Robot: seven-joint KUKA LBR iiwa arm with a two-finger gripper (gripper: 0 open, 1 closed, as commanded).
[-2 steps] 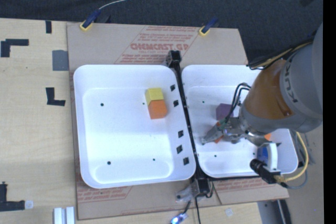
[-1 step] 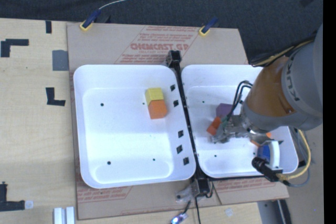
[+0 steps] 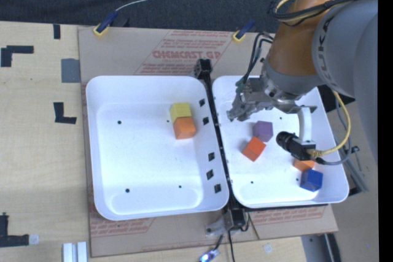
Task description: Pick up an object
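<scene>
Looking at this left to right: the left bin (image 3: 104, 132) has a yellow block (image 3: 180, 110) with an orange block (image 3: 184, 127) touching it just below, both sitting near the bin's right wall. Nothing is reaching for those.

Moving over the divider, the right bin (image 3: 270, 196) is where things are happening. The end effector (image 3: 241, 108) hangs over the upper-left part of that bin, close to the divider, with the orange-banded wrist right behind it. From this angle it's a dark tangle of metal, and I honestly can't tell whether it's spread or clenched. I don't see any block in it, so I'd call it empty-handed for now.

Just down and to the right of it are a purple block (image 3: 263, 129) and, below that, a red-orange block (image 3: 253, 148); they sit close together, maybe touching at a corner. Further right there's a small orange piece (image 3: 303, 164) partly hidden under a black cylinder on the arm, and a blue block (image 3: 312, 180) near the bin's lower right corner.

My read: this is the approach step, nothing grabbed yet. The purple block seems the likeliest target since it's nearest. The next move would need a shift toward it, then a straight drop without nudging the red-orange neighbour.
</scene>
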